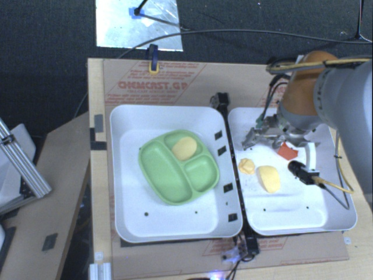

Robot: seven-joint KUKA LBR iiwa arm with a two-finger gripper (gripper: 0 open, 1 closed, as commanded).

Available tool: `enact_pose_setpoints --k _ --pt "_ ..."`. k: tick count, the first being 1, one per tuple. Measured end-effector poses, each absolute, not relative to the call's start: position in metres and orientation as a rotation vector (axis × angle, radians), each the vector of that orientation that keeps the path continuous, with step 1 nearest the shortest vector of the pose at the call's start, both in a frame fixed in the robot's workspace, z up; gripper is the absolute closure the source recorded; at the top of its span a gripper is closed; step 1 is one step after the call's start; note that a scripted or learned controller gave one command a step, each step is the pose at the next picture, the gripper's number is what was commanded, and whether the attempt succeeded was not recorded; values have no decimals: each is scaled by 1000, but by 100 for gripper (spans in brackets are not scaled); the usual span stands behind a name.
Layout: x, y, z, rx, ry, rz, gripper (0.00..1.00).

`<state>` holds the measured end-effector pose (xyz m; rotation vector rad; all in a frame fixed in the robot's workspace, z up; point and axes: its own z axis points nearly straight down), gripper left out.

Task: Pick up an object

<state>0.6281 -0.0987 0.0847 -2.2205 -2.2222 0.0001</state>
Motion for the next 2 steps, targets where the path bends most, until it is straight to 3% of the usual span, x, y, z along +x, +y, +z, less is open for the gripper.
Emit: enact_pose_setpoints --k 1,2 --pt "630 -99 98 -2225 -2224 -5 100" --pt "628 -101 142 -2226 -2223 -5 100"
